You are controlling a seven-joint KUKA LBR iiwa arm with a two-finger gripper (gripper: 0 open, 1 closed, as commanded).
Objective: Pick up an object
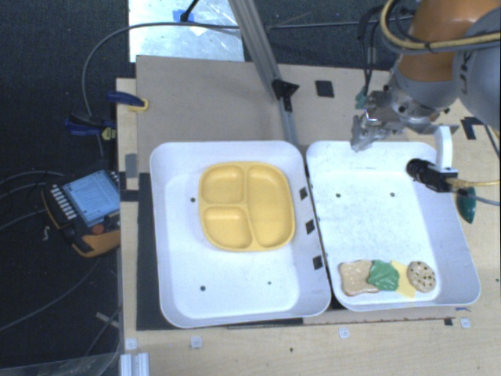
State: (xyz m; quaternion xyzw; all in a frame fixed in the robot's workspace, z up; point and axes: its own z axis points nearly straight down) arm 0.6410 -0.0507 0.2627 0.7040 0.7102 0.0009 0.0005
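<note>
Two shallow white bins, smooth plastic with rounded corners, side by side on a brown bench. In the left bin, a glossy yellow plate, rounded square, moulded into three compartments. Along the near edge of the right bin, a row of small flat toy foods touching one another: tan toast slice, crinkled green leaf, yellow wedge, round speckled cookie. Over that bin's far rim, well apart from the foods, the metal gripper pointing down, holding nothing; open or closed, cannot tell.
</note>
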